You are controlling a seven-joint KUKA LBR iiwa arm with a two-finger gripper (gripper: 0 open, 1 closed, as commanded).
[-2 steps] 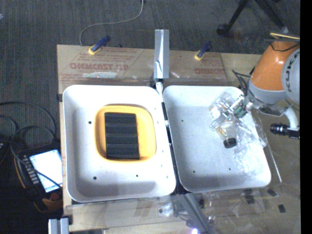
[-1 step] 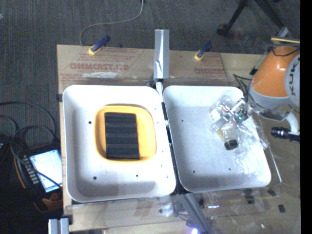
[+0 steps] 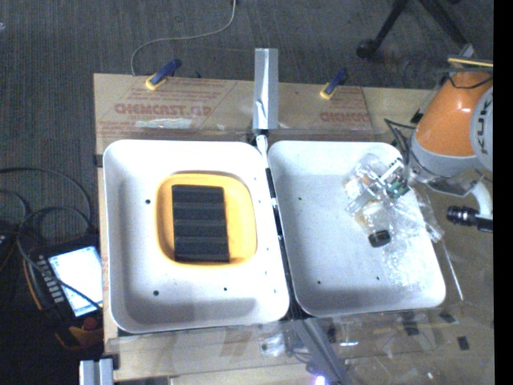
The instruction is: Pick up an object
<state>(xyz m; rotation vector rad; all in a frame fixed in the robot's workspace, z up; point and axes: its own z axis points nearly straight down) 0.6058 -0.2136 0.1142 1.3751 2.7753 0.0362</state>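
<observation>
Two white bins stand side by side on the bench (image 3: 120,107), and they touch along the middle. Behind them I count two clamps with blue handles, one (image 3: 163,73) near the left bin and one (image 3: 334,81) near the right bin. A grey metal post (image 3: 265,87) stands upright between the clamps, at the seam of the bins.

The left bin (image 3: 128,295) holds one thing: a yellow tray (image 3: 166,215) with rounded corners, lying flat in the middle of the bin. On top of it sits one black ribbed block (image 3: 200,223) with about four ridges. The long axis of the tray and the block runs from the far side of the bin to the near side, almost straight.

The right bin (image 3: 321,239) holds one crumpled clear plastic bag (image 3: 401,239), spread along its right side. One small dark piece (image 3: 379,237) lies on or in the plastic, near the middle of the bin's right half.

The arm (image 3: 457,127), grey with its orange band, comes in over the upper right corner of this bin. The claw (image 3: 390,180) is low at the top of the clear plastic, tangled visually with it; I cannot tell how wide it stands or whether it has hold of anything.
</observation>
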